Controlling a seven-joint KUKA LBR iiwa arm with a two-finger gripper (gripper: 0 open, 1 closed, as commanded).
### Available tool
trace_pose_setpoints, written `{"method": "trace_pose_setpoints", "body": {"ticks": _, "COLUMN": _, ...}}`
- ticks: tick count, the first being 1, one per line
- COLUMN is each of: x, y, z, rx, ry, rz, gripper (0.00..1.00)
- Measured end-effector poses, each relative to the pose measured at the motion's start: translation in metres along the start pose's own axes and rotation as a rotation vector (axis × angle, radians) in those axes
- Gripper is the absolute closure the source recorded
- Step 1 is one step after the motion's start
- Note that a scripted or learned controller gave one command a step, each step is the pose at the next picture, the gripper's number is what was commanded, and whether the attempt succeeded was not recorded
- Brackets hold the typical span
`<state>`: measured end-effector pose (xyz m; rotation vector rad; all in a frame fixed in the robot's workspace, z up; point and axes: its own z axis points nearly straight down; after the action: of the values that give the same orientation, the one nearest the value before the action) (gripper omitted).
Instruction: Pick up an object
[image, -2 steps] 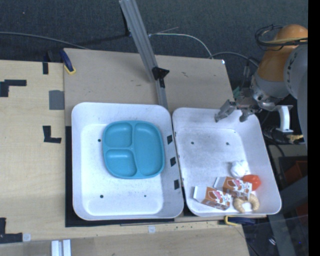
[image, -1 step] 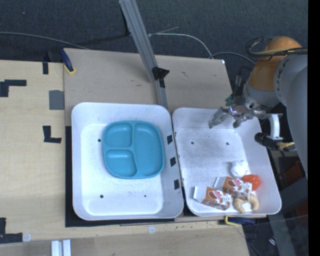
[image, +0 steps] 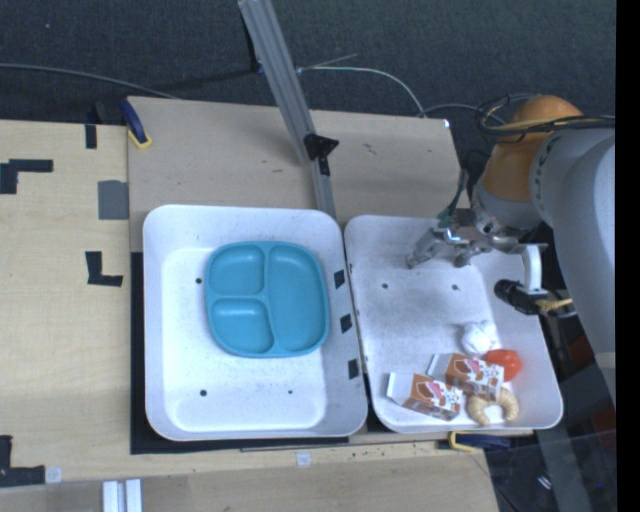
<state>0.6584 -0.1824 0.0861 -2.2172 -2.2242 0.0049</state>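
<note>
- Bins: two shallow white ones sit side by side on the bench, the left bin (image: 170, 400) and the right bin (image: 400, 300).
- My arm (image: 560, 190) comes in from the right, grey, with the orange band (image: 520, 150) above the wrist.
- My gripper (image: 440, 248) hangs over the far part of the right bin, well apart from the things lying there. Nothing shows between its fingers, and whether they are spread or closed I cannot tell.
- A blue divided plate (image: 268, 298) with three compartments lies in the left bin, near the middle.
- The things to pick are bunched in the near right corner of the right bin:
  - a small white lump (image: 478, 337), farthest from the near edge;
  - an orange-red piece (image: 506, 361) just beside it, toward the bin's right wall;
  - two brown-and-white packets, one (image: 474, 373) touching the orange-red piece and the other packet (image: 425, 393) lying nearer the bin's middle;
  - a tan, bread-like piece (image: 493, 406) at the near edge, touching the packets.
- A grey metal bar (image: 290, 95) slants across the bench beyond the bins.
</note>
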Motion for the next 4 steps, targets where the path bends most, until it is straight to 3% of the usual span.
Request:
{"method": "trace_pose_setpoints", "body": {"ticks": 1, "x": 0.000, "y": 0.001, "z": -0.013, "rx": -0.001, "ry": -0.001, "rz": -0.001, "gripper": 1.00}}
{"method": "trace_pose_setpoints", "body": {"ticks": 4, "x": 0.000, "y": 0.000, "z": -0.142, "rx": -0.006, "ry": 0.001, "rz": 0.002, "gripper": 1.00}}
